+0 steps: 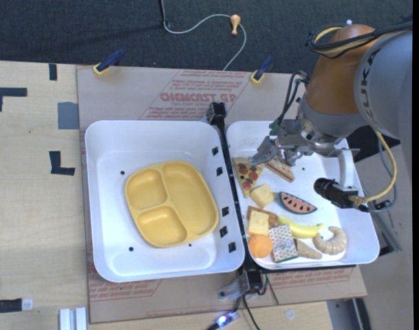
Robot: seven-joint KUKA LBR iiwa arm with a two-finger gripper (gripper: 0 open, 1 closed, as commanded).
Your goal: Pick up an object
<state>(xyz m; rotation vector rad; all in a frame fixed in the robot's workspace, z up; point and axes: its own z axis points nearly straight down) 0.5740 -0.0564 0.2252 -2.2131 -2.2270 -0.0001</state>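
Note:
My gripper (281,154) hangs over the upper part of the right bin (364,205), its two dark fingers spread open. Just below and between them lies a brown toy bread slice (283,170), flat on the bin floor and not lifted. Left of it lies a pizza slice (245,174). Lower down are a pale cheese block (262,196), a watermelon slice (296,203), a piece of toast (260,221), a banana (303,229), an orange (261,246), a checkered cracker (283,243) and a curled shrimp (332,240).
The left bin (106,150) holds a yellow divided plate (171,203). A black divider (226,177) runs between the bins. A black connector with a yellow cable (337,192) hangs from the arm over the right bin's right side.

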